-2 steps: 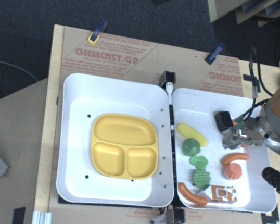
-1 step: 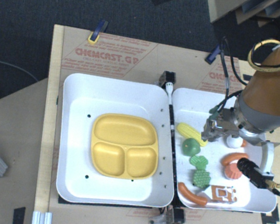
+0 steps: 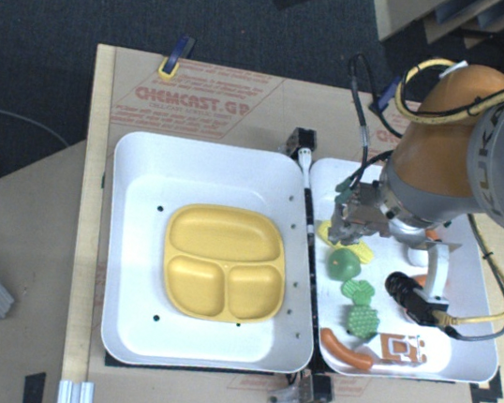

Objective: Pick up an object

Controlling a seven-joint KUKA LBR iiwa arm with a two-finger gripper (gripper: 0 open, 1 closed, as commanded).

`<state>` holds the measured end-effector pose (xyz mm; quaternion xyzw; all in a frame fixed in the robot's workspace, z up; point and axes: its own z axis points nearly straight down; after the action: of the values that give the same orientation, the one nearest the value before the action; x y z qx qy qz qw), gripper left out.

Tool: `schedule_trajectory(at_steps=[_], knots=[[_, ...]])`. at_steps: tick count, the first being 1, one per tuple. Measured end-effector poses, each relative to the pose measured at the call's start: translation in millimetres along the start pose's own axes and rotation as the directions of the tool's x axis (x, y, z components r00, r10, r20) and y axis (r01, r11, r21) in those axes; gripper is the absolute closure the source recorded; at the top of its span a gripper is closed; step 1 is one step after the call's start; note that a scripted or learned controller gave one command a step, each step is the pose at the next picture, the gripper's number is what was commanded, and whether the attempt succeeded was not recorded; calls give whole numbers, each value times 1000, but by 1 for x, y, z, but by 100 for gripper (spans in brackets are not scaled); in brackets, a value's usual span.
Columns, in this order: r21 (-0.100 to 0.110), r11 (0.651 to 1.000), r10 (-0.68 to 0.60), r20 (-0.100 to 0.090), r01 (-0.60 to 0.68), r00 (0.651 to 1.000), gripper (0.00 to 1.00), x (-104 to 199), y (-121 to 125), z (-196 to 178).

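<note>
You had the gripper [image 3: 350,228] low in the right bin [image 3: 464,358], over the yellow piece [image 3: 355,251] at that bin's left side; I could not tell how the fingers stood, because the wrist hid them from above, and nothing showed as held.

The candidates lay in a loose line just below: a round green piece [image 3: 344,263] touching the yellow one, a lighter green lump [image 3: 357,289] near it, a knobbly green block [image 3: 363,320] below that, and an orange-red sausage shape [image 3: 345,352] at the near rim, beside a white and orange piece [image 3: 401,349].

I judged them all to be small plastic toy foods; light, stiff and smooth, so likely to skid or pop out of a pinch rather than break. The round green one would have wanted a grip square across its middle; the sausage looked easier, taken across its narrow width at mid-length, since it lay apart from the crowd. The yellow divided tray [image 3: 223,262] in the left bin [image 3: 134,225] looked too broad and flat for a grip.
</note>
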<state>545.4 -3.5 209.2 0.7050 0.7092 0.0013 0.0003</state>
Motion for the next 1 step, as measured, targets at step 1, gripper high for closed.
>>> schedule_trajectory(at_steps=[1], knots=[[-2,1000,0,0,0,1000,100,50,7,-23]])
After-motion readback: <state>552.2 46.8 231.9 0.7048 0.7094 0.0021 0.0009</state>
